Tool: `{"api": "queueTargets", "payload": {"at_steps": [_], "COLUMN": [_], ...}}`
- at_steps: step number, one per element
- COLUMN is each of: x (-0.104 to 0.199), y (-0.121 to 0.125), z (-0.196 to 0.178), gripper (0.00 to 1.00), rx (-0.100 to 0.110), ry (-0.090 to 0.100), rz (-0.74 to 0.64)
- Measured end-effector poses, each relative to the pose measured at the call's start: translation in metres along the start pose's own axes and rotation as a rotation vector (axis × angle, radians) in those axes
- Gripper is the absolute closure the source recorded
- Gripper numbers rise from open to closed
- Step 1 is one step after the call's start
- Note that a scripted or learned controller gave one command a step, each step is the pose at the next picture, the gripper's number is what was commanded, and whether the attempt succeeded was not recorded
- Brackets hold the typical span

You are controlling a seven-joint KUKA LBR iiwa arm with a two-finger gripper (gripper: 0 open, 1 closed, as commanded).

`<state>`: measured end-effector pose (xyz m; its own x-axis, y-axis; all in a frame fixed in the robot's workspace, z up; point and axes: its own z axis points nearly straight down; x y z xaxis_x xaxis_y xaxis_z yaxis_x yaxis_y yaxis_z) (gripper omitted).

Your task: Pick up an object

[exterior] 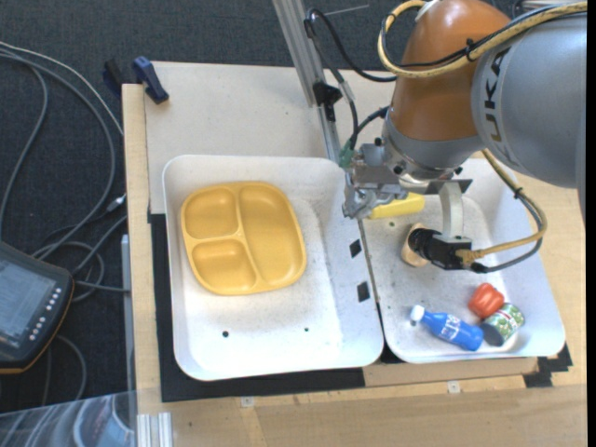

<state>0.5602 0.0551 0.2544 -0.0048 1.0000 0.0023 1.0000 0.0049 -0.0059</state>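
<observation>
Gripper point(359, 199) is at the right bin point(419, 345) edge, beside 1 yellow object point(396, 209); you cannot tell its opening; treat the pick as pending.

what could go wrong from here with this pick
1. The tool sits above the shared rim between the two bins, with the yellow object just beside it. Going straight down may hit the rim or only clip the object's end.
2. The blue bottle, red object and green object crowd one corner. A grasp there could nudge the neighbours or catch two at once.
</observation>
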Motion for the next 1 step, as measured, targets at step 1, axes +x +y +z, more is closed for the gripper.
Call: {"api": "queueTargets", "payload": {"at_steps": [1], "x": [0.0424], "y": [-0.0237], "z": [0.0185], "gripper": [1.0], "rx": [0.001], "ry": [0.0], "rz": [-0.001]}}
